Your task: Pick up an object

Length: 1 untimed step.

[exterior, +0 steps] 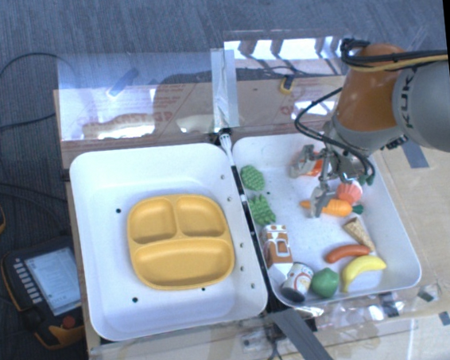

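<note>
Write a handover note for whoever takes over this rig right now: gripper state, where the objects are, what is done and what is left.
Gripper: down in the right bin, over the cluster at its upper middle, just above the carrot. No object visible between its fingers.
Right bin objects: two green pieces along the left wall, small carton, can, lime, banana, sausage, cone.
Left bin: yellow divided plate.
Done: arm reached into the right bin.
Left: grasp one object and lift it.
</note>
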Each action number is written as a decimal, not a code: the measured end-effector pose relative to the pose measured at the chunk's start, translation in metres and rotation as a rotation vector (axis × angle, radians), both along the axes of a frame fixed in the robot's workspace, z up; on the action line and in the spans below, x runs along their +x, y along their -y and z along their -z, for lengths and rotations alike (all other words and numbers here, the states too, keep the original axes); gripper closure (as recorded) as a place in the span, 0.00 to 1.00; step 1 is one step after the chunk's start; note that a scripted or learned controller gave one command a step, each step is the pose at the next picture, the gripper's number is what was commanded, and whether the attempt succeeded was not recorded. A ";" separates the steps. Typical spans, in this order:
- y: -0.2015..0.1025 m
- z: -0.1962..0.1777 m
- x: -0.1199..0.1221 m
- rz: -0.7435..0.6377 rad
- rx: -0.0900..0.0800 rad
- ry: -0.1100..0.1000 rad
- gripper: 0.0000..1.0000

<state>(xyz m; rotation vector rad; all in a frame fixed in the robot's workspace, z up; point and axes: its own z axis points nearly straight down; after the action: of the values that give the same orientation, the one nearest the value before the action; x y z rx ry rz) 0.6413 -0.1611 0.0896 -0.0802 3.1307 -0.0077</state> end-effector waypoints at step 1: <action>0.003 -0.001 -0.058 -0.078 0.000 0.002 0.00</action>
<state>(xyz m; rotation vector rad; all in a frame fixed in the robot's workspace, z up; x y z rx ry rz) 0.5836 -0.1645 0.0907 -0.2016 3.1230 -0.0075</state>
